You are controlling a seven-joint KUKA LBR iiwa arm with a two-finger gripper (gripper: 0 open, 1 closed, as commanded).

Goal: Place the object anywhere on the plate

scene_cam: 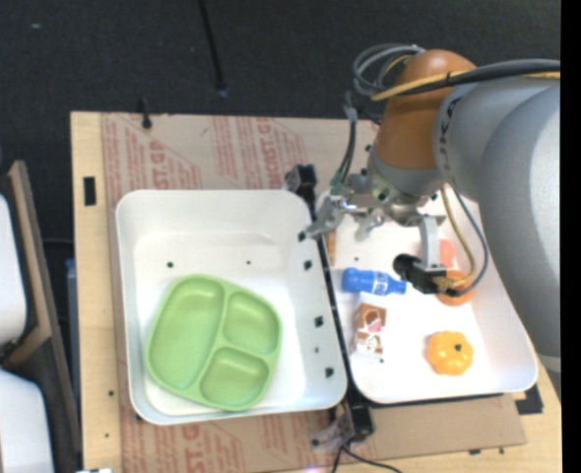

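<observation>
A light green divided plate [214, 340] lies in the left bin [143, 227], toward its front. The right bin [502, 335] holds a blue bottle [372, 283] lying on its side, a small brown and white carton [369, 330] and a yellow-orange pepper-like toy [448, 353]. An orange and pink piece [450, 264] shows partly behind a black part of the arm. My gripper [342, 227] hangs over the far left of the right bin, close to the wall between the bins and just beyond the blue bottle. It looks open, with nothing between its fingers.
The big grey arm with its orange band [419, 106] covers the right bin's far right side. The ridge between the two bins [328, 294] runs front to back. Cardboard [212, 156] lies beyond the bins.
</observation>
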